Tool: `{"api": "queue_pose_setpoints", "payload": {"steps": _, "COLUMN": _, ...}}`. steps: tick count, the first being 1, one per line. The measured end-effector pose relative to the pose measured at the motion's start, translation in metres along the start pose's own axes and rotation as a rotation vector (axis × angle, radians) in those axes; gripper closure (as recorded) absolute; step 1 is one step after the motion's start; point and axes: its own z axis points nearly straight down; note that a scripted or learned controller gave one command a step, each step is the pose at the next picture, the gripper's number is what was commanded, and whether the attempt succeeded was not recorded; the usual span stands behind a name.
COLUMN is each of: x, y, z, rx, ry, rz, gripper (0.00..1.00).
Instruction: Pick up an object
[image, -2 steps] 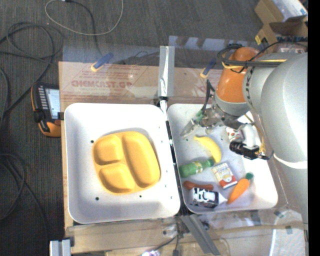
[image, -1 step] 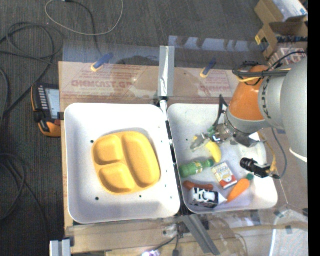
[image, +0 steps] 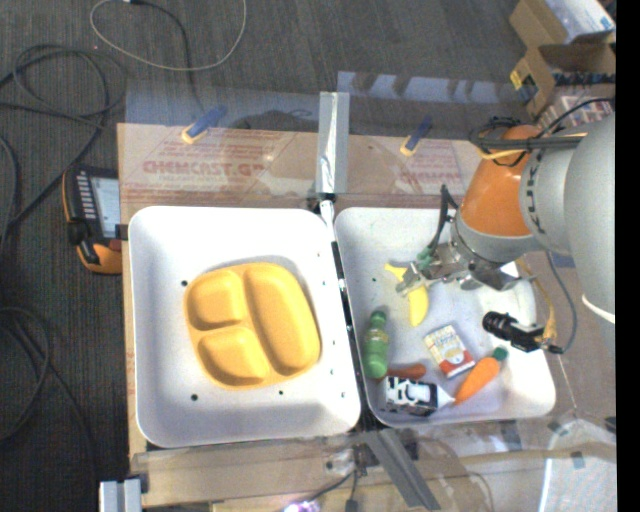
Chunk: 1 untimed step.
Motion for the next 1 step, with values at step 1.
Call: {"api": "queue_pose_setpoints", "payload": {"steps": 1, "x": 0.0236, "y": 0.0149, "z": -0.1790, "rx": 0.019, "ry": 0.003, "rz": 0.054, "gripper": 1.00}}
